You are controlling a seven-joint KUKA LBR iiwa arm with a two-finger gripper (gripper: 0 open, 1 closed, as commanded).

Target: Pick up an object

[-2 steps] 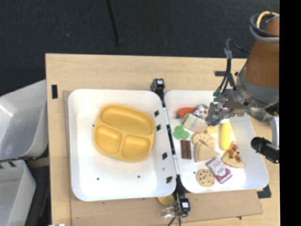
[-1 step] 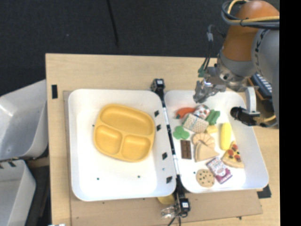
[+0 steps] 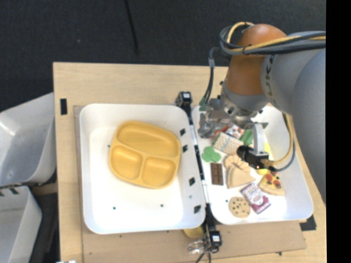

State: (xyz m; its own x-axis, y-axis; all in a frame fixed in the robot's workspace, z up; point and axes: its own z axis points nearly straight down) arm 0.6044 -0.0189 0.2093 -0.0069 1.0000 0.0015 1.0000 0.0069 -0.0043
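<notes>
The arm (image 3: 285, 64) is cut off at the frame's right edge, its wrist hides the gripper (image 3: 219, 126) fingers and the rear part of the right bin (image 3: 299, 199), and the small items (image 3: 241, 163) beneath it overlap and are too small to identify.

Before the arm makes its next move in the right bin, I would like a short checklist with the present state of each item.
1. Gripper is over the right bin, near its upper left part: ok.
2. Object seen between the fingers: cannot tell; the wrist hides them.
3. Small items to pick lie close by, such as the green piece, the brown bar and the cookie: ok.
4. Items are crowded and touching beside the gripper, so a clean single grasp is doubtful: not ok.
5. Yellow divided plate lies alone in the left bin, apart from the arm: ok.
</notes>
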